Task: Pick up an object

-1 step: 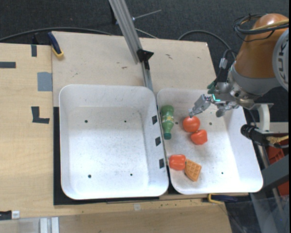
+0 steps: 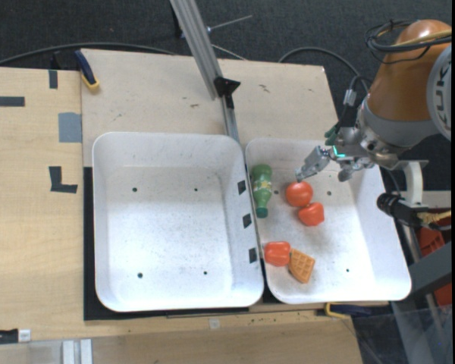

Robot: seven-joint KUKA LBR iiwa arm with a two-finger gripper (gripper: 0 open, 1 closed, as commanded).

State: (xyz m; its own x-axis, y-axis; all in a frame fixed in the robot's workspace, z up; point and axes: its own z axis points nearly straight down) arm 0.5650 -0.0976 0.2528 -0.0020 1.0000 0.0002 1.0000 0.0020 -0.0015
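Note:
The right bin (image 2: 379, 271) holds a green bottle (image 2: 260, 188) lying along its left wall, a round red tomato (image 2: 298, 194), a red strawberry-like piece (image 2: 312, 214), a small red block (image 2: 277, 253) and a tan waffle piece (image 2: 302, 266). My gripper (image 2: 327, 167) hangs over the bin's upper right part, just right of and above the tomato. Its two fingers stand apart, open, with nothing between them.
The left bin (image 2: 106, 203) sits beside the right one, sharing a divider with black clips (image 2: 243, 203). A slanted metal pole (image 2: 201, 44) rises from the back. Cables (image 2: 398, 203) and arm hardware crowd the right bin's right edge.

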